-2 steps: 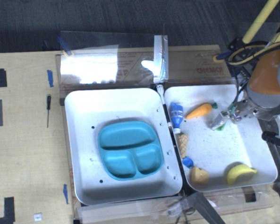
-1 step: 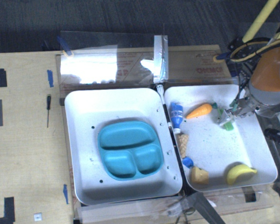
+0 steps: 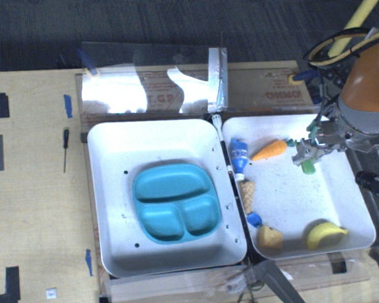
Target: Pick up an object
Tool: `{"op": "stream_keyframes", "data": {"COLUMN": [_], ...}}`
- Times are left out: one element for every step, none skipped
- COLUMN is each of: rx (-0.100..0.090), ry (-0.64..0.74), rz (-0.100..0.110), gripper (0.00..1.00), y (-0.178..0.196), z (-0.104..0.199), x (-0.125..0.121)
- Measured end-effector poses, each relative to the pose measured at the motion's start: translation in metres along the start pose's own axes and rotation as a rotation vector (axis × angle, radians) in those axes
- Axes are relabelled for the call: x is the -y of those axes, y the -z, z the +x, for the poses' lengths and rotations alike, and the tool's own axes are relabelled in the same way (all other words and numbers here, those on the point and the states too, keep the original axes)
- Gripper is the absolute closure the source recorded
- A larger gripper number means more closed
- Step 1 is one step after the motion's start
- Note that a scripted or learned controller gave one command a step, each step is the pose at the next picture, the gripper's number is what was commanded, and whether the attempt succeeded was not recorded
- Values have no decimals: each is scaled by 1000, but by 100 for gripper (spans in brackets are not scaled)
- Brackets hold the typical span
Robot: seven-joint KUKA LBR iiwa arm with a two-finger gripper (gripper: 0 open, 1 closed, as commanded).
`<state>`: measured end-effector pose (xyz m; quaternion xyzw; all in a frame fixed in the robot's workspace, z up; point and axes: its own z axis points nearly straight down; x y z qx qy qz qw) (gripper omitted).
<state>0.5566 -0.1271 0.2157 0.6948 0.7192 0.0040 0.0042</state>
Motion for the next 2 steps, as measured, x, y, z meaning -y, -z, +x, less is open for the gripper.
{"op": "stream_keyframes", "data": {"rx": [-2, -2], "ry": [-69, -58], "rz": [21, 3], "gripper": [100, 100], "y": [-94, -9], "z": [23, 84], "x": [-2, 8]}}
